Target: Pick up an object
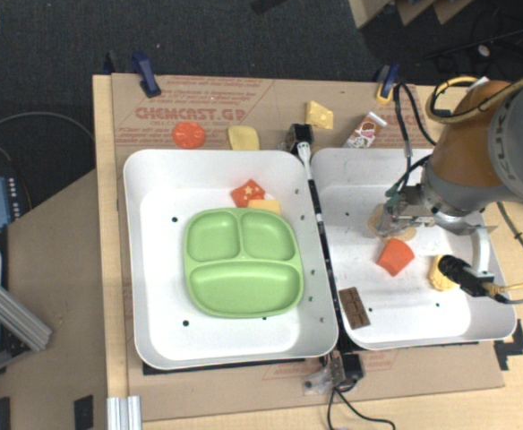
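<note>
The gripper [394, 223] hangs low in the right bin [351, 182]; its state cannot be told. The orange block [395, 257] nearby looks light, rigid, best pinched across flat sides.

Even, fairly bright overhead light washes the two shallow white plastic bins [154, 267] close to glare, throws soft shadows beneath the green divided plate [242, 262], and leaves the dark carpet [47, 25] toward eleven o'clock dim and slightly soft.
</note>
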You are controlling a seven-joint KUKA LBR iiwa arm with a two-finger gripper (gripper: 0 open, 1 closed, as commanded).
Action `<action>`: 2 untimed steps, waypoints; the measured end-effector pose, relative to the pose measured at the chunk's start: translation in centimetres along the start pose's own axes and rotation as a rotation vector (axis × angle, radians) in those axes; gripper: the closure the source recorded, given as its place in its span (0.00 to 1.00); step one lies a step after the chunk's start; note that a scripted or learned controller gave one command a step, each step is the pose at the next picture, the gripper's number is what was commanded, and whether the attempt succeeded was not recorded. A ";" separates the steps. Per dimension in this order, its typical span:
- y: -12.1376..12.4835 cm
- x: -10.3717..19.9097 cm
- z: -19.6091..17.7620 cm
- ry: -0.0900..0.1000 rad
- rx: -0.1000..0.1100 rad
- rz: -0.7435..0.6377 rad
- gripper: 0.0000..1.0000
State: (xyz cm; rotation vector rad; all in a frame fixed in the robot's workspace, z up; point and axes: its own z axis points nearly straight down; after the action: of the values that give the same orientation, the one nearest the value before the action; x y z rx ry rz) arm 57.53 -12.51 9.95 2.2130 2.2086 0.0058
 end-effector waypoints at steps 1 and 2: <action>0.0 0.0 0.1 0.000 0.001 0.000 0.00; -4.5 0.6 1.5 0.011 0.020 0.000 0.00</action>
State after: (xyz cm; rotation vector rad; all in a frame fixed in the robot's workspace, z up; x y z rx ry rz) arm 53.01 -11.88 8.36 2.2279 2.2244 -0.0045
